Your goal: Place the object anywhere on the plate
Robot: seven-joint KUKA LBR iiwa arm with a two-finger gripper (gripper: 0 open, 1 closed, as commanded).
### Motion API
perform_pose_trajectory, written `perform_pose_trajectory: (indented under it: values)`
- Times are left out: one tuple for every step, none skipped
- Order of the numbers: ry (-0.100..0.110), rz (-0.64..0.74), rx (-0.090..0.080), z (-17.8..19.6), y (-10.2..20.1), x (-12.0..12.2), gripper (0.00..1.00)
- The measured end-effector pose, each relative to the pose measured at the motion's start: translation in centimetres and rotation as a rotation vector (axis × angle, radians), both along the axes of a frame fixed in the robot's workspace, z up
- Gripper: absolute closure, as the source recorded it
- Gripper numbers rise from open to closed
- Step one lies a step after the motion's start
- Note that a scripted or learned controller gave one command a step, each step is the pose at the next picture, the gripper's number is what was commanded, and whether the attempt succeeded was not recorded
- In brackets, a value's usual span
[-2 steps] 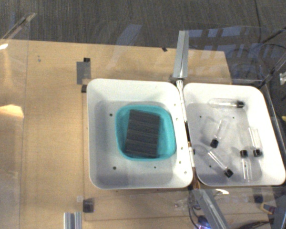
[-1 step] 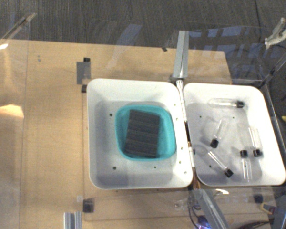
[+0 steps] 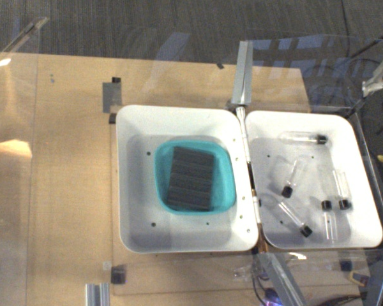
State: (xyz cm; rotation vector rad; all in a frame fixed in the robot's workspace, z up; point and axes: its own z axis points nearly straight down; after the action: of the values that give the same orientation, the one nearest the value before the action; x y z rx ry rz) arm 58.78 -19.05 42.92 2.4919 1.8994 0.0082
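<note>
A teal square plate (image 3: 161,171) lies in the middle of the left white bin (image 3: 133,225). A dark grey ribbed rectangular block (image 3: 191,180) rests flat on the plate, inside its rim and slightly tilted. Several clear tubes with black caps lie loose in the right white bin (image 3: 364,231): one (image 3: 301,138) near the back wall, one (image 3: 292,178) in the middle, one (image 3: 294,219) toward the front.
A metal bar (image 3: 242,75) runs back from the seam between the two bins. More capped tubes (image 3: 339,189) lie at the right bin's right side. The wooden bench (image 3: 57,190) spreads to the left. Cables and a bracket (image 3: 378,81) sit at the far right.
</note>
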Motion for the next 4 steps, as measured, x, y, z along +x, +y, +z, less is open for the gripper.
perform_pose_trajectory:
  values:
    - [-0.001,-0.11,0.0,0.8,-0.9,-4.8,0.0]
    - [-0.002,-0.166,0.001,0.8,-0.4,-9.9,0.0]
    - [-0.002,-0.274,0.002,0.8,-0.8,-10.0,0.0]
    - [-0.001,-0.267,0.002,0.6,0.9,6.1,0.0]
